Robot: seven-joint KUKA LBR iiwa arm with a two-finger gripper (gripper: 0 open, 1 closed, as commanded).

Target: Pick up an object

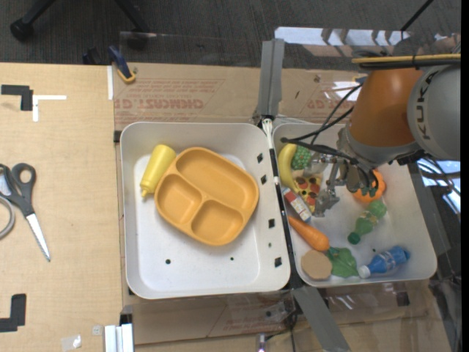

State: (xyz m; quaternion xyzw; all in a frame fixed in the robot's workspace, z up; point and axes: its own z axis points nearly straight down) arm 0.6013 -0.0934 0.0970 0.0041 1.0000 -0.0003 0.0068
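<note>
My gripper (327,196) hangs low over the left-middle of the right bin (421,218), beneath the orange wrist band (385,108). Under and beside it lie a multicoloured toy (308,184), a banana (286,160), a red-and-white piece (299,208) and a carrot (309,233). To its right sit an orange fruit toy (366,188) and a small green bottle (366,223). A tan disc (316,266), a green leafy toy (341,261) and a blue bottle (387,259) line the near wall. Nothing is visibly held.
The left bin (146,270) holds a yellow divided plate (209,196) and a yellow squeeze bottle (156,169). Scissors (26,204) lie on the wooden bench at far left. A metal divider (270,86) stands between the bins at the back.
</note>
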